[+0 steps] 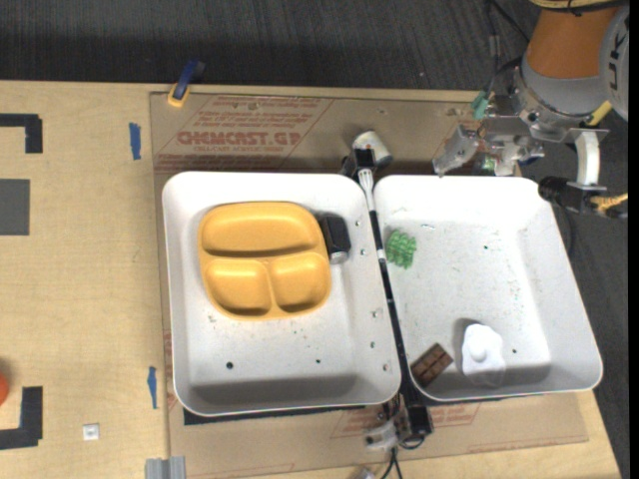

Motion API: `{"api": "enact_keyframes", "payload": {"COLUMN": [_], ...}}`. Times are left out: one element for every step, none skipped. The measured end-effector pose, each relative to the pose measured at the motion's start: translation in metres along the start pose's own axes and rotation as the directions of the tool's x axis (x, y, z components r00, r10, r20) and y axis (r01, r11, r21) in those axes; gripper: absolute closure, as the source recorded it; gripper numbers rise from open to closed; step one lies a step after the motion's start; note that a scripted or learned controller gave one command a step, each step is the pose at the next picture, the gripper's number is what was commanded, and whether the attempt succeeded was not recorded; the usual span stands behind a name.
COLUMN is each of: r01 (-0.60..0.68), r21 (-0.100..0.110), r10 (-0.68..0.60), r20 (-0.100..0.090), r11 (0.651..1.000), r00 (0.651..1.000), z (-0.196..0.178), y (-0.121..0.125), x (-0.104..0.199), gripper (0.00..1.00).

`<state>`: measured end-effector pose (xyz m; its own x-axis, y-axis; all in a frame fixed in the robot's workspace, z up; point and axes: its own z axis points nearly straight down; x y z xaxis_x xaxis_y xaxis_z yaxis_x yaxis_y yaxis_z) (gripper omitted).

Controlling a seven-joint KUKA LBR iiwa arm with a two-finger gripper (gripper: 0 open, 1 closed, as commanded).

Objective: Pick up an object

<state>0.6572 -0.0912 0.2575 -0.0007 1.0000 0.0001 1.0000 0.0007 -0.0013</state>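
The right bin (559,267) holds a small green object (401,248) near its left wall. A brown rectangular block (430,364) and a white object (482,348) lie near its front. In the left bin (190,347) a yellow three-compartment plate (266,257) lies with a dark object (334,238) against its right side. My gripper (469,158) hangs over the far rim of the right bin, apart from every object. It is open and nothing is between its fingers.
A black and white connector (367,153) sits at the back where the two bins meet. A blue and yellow clamp (184,83) lies at the board's far left corner. Cables (589,198) hang off the arm at the right.
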Motion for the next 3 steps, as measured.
{"api": "enact_keyframes", "payload": {"r01": [0.172, 0.161, 0.134], "r21": [0.000, 0.000, 0.000], "r10": [-0.172, -0.161, -0.134], "r20": [0.000, 0.000, -0.002], "r11": [0.985, 0.987, 0.991], "r00": [0.985, 0.987, 0.991], "z": [0.084, 0.148, 0.173], "y": [-0.086, -0.136, -0.178], "x": [-0.025, -0.070, -0.013], "gripper": [0.00, 0.00, 0.00]}}
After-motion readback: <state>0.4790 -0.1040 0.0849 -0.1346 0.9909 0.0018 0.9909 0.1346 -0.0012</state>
